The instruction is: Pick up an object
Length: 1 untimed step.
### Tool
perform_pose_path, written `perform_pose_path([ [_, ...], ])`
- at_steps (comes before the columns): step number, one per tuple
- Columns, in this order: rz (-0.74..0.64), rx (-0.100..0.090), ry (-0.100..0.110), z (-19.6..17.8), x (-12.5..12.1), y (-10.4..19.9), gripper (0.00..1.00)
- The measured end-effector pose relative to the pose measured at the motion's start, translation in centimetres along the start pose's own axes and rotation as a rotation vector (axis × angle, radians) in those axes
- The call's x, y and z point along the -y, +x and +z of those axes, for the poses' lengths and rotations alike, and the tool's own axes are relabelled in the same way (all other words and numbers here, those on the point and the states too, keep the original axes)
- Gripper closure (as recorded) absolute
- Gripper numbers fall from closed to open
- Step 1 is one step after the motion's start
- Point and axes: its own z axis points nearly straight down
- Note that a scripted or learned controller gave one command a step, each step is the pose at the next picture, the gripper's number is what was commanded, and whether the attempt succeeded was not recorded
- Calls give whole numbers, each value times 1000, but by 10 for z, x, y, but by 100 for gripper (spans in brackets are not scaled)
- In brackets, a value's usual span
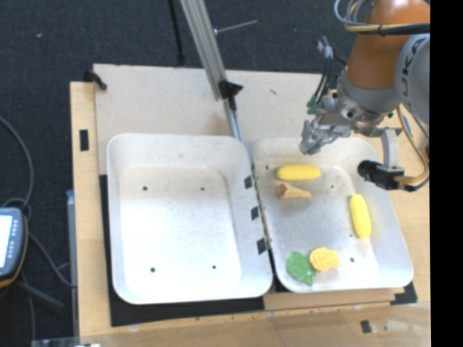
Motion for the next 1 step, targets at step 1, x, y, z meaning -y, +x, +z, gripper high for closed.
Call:
perform_pose_path([
  [1, -1, -1, -1, -6, 9, 48, 100],
])
